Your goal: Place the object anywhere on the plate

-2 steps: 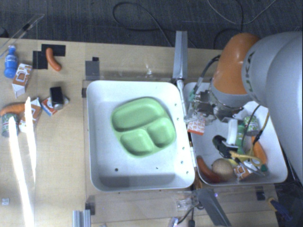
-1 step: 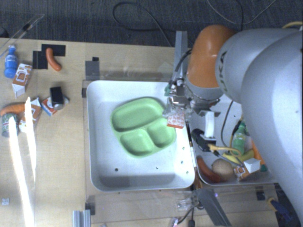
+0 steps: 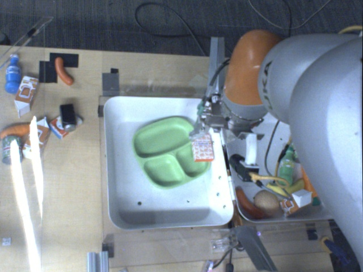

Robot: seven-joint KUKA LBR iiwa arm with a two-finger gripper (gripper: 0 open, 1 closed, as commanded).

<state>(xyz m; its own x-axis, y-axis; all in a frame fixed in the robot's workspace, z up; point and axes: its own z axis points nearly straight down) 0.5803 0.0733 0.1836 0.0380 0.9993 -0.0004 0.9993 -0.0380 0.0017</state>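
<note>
Bench (image 3: 68,197) with two white bins, seen from above.

**Far left of the frame, loose on the bench:** one blue bottle (image 3: 12,72), one orange sausage (image 3: 64,72) lying across a black block (image 3: 55,67), one small white-and-orange carton (image 3: 25,92), a second, smaller black block (image 3: 68,114) and one carrot (image 3: 15,131). The other small items near the carrot are too blurred to name.

**Centre, left bin (image 3: 130,211):** it holds one green plate (image 3: 164,135), which is divided into three compartments, one large at the upper left and two smaller at the lower right. All three compartments are bare. One red-and-white packet (image 3: 203,150), the task's thing, is at the plate's right rim, over the edge of the lower right compartment and near the bin's right wall. The pincer (image 3: 202,132) is directly above the packet in the frame and touches its top edge. It cannot be told whether the pincer is apart, together or clamped on the packet, nor whether the packet rests on the plate or hangs just over it.

**Right, right bin (image 3: 272,215):** it is largely covered by the grey arm (image 3: 317,95). In the visible part are one dark red sausage (image 3: 249,204) along the lower left wall, one brown potato (image 3: 266,200), one banana (image 3: 278,182), one green bottle (image 3: 287,166) and one small carton (image 3: 299,199). These five lie close together, several of them touching.

**Count:** two bins, one plate, one packet.
</note>
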